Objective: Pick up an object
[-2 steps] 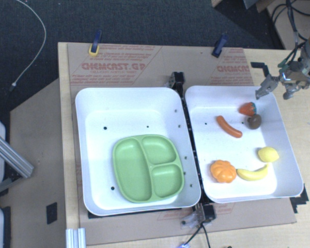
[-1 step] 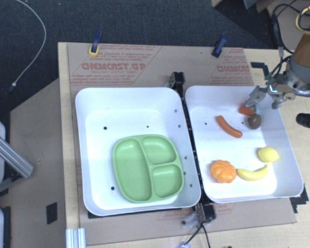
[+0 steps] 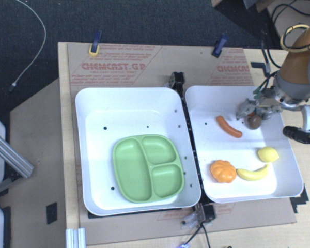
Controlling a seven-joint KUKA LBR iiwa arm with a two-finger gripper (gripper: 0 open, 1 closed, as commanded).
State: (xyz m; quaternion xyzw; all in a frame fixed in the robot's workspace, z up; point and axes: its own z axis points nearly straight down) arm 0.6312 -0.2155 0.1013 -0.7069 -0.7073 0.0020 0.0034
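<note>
I read "CHEMCAST GP" on the board (image 3: 113, 65); my gripper (image 3: 254, 119) over the right bin (image 3: 206, 102), its grip unclear.

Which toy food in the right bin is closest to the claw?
The long orange-red sausage, lying just left of the claw. The orange pumpkin, yellow banana and yellow lemon sit further down the bin.

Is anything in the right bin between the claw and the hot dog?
Nothing visible. The claw is low in the right bin, just right of the hot dog, with bare bin floor between them. The lemon, banana and pumpkin lie nearer the camera.
</note>
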